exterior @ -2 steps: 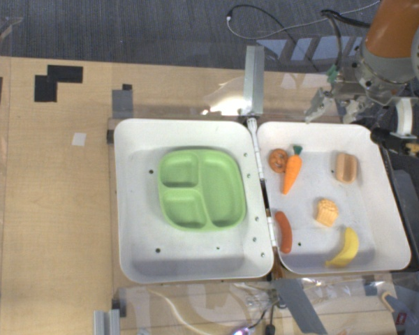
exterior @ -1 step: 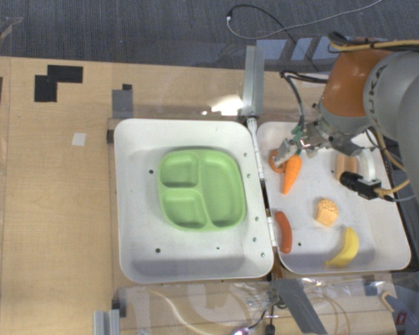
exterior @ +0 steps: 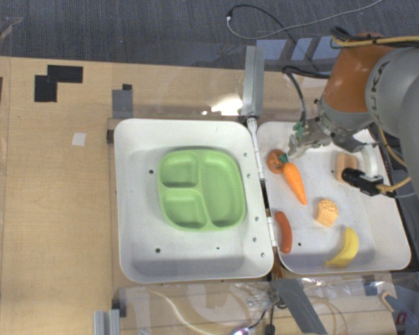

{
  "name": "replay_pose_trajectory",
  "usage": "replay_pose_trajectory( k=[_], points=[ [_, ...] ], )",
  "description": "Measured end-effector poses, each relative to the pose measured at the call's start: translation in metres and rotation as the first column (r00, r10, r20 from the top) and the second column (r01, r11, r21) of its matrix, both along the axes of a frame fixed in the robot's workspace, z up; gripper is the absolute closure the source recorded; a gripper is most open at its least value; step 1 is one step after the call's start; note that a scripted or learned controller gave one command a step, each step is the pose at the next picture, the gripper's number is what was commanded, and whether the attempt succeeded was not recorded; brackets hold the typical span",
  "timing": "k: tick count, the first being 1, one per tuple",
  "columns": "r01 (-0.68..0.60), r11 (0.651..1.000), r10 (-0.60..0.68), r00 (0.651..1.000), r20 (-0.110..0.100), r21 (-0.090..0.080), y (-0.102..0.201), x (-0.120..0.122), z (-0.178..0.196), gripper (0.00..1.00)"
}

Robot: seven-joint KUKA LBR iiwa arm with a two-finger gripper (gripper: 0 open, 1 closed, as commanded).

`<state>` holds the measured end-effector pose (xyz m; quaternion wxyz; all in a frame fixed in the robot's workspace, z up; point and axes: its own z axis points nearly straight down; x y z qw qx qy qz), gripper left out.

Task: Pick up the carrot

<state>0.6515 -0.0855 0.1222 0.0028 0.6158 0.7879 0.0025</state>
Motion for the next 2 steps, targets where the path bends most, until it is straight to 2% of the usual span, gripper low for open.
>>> replay_pose_trajectory(
  k=[1,2],
  points=[
    [0.0,1.0,0.0,1.0,0.0,0.0,0.0,0.0,0.0,0.0],
    [0.024,1.0,-0.024,1.0,0.003,0.0,-0.002,-0.06,-0.032,0.0]
  ],
)
